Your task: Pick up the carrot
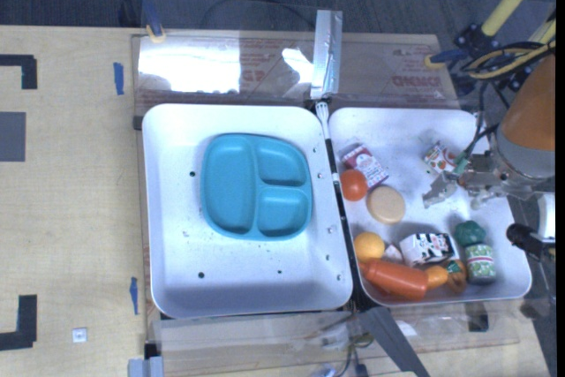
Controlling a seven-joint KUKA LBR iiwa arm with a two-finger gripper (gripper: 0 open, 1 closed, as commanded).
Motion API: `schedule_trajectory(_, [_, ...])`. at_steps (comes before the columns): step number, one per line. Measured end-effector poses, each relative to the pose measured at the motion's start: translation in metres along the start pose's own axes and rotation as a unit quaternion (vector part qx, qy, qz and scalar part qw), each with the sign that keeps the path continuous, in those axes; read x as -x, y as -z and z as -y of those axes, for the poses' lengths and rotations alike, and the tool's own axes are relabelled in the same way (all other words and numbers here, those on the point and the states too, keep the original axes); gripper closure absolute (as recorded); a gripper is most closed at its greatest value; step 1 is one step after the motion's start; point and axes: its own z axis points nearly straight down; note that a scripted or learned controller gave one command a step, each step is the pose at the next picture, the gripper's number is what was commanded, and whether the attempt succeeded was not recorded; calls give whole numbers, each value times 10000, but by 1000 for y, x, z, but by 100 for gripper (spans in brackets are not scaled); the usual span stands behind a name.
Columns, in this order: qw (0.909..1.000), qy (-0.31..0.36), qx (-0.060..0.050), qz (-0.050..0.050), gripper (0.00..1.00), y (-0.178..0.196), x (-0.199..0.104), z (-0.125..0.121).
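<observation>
Lying flat, orange-red carrot (399,278), smooth, stubby, near right bin's (397,121) front wall

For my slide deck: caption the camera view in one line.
Tool poised over the right bin, apart from the carrot by its near wall; blue tray in the left bin.

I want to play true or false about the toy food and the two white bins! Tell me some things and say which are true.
1. The blue plate lies in the left bin. True.
2. The carrot is on the blue plate. False: it lies in the right bin, near the front edge.
3. The tool is gripping the carrot. False: it is well away from the carrot, farther back in the bin.
4. A green bottle lies in the right bin. True.
5. The blue plate has several compartments. True.
</observation>
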Motion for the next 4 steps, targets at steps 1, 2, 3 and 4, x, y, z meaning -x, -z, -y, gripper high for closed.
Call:
schedule_trajectory(1, [9993,-366,86,17,0,-34,-14,-10])
schedule_trajectory(2, [9999,90,101,16,0,18,-72,-40])
schedule_trajectory(3, [9999,138,78,19,0,59,-42,13])
schedule_trajectory(4, [9909,-1339,130,-2,0,-30,-67,-11])
